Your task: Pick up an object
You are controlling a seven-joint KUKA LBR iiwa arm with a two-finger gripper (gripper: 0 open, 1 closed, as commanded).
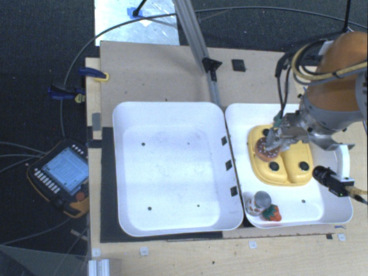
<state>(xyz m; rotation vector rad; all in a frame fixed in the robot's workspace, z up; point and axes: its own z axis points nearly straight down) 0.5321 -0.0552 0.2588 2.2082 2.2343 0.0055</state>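
Two white bins were seen on the bench. The gripper was placed over a brown ring on a yellow toy in the right bin; finger spacing could not be told. A centred, vertical descent was judged advisable.

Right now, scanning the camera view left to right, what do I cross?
Teach pendant → blue clamp → left bin → right bin → grey and red objects → yellow object → arm's orange band.
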